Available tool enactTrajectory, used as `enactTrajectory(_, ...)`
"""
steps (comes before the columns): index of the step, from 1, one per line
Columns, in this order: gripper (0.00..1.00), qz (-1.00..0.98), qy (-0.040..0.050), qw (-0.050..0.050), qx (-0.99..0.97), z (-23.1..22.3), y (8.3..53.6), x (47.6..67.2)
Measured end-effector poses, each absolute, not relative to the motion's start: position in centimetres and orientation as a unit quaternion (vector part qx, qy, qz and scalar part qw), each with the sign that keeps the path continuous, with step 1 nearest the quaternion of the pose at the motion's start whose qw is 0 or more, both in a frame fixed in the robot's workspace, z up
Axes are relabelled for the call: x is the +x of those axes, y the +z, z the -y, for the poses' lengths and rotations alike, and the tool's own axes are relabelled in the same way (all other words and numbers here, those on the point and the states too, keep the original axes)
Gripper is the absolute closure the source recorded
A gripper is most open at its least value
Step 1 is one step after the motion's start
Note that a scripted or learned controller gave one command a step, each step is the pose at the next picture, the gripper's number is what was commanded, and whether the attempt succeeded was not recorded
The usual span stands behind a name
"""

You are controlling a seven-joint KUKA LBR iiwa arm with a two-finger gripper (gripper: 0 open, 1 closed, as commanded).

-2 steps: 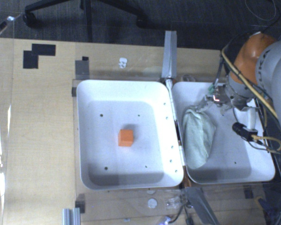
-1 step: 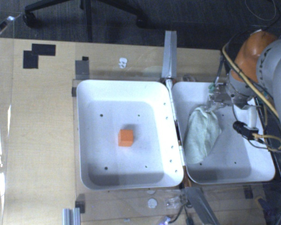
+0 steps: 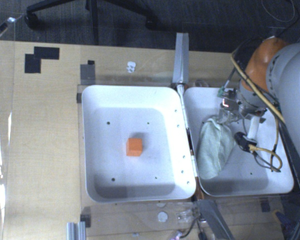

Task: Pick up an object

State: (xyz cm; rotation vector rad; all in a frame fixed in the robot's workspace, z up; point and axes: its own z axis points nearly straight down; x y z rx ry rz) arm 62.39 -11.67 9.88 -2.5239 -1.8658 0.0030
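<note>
A small orange cube [image 3: 134, 147] lies near the middle of the left bin [image 3: 97, 184]. A crumpled pale green-grey cloth [image 3: 213, 144] lies in the right bin [image 3: 240, 186], against its left wall. My gripper [image 3: 228, 117] hangs over the right bin, right at the cloth's upper right corner; the cloth's top edge rises toward it in a peak. The grey arm with its orange band [image 3: 262, 64] reaches in from the right.
A metal divider post [image 3: 180, 59] stands behind the seam between the two bins. Yellow and black cables [image 3: 262, 149] loop from the wrist over the right bin. Black tape marks [image 3: 40, 58] lie on the wooden bench at the far left.
</note>
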Motion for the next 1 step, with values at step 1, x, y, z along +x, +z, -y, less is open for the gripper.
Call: enactTrajectory(1,1.00,0.566,0.0007,0.000,-0.825,8.96,20.71,64.88)
